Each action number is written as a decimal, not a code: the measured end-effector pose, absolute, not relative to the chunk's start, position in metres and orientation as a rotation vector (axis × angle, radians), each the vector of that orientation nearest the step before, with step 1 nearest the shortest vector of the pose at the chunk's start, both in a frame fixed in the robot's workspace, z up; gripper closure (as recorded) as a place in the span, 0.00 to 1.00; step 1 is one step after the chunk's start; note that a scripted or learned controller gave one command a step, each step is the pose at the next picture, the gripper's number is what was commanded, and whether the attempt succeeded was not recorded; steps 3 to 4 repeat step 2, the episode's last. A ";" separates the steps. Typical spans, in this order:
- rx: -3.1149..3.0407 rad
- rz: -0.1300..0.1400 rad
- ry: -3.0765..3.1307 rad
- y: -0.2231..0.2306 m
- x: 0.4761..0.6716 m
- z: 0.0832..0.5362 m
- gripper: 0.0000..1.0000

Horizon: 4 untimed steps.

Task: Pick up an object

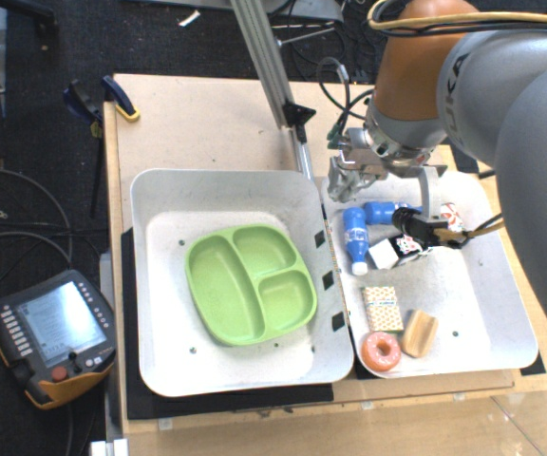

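One blue bottle just below the gripper, far end hidden under the arm (finger spread impossible to tell).

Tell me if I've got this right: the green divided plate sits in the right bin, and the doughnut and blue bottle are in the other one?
Not quite. The camera view shows the green divided plate in the left bin; the doughnut and blue bottle are in the right bin.

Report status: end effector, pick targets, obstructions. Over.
End effector above right bin's far left corner, nothing seen held. Blue bottle just below it. Donut, sponge nearer front.
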State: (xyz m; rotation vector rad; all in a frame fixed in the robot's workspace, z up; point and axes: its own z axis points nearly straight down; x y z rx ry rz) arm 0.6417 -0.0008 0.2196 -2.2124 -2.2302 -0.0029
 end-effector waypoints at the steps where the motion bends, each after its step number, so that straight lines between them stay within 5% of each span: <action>1: -2.211 0.001 -2.229 0.052 0.634 0.218 1.00; 2: -2.213 -0.006 -2.231 0.098 0.640 0.234 1.00; 4: -2.213 -0.006 -2.231 0.098 0.640 0.234 1.00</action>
